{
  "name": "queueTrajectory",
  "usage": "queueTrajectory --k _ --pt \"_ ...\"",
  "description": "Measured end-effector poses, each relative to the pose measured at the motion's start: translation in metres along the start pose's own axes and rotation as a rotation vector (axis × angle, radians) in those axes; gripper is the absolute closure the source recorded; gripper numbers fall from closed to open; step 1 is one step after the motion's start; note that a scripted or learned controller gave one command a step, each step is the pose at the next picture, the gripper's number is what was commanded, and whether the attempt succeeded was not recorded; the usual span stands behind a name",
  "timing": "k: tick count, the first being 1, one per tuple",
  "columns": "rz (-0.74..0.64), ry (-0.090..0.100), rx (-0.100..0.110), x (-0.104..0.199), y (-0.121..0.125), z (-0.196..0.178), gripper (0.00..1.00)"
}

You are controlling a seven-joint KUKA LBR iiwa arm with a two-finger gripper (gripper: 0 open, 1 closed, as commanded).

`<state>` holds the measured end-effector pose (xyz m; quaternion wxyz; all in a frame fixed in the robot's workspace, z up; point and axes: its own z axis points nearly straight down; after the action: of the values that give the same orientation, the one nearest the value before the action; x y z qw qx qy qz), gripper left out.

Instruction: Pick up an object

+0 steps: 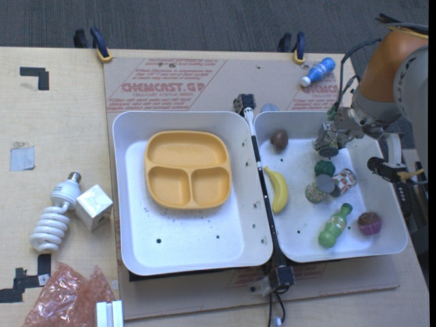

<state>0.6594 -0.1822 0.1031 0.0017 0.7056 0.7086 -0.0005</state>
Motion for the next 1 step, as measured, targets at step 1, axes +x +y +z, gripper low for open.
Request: queueTrajectory --k 1 --pt "0.002 0.002 0.001 0.0366 0.0002 -0.1154 1.00"
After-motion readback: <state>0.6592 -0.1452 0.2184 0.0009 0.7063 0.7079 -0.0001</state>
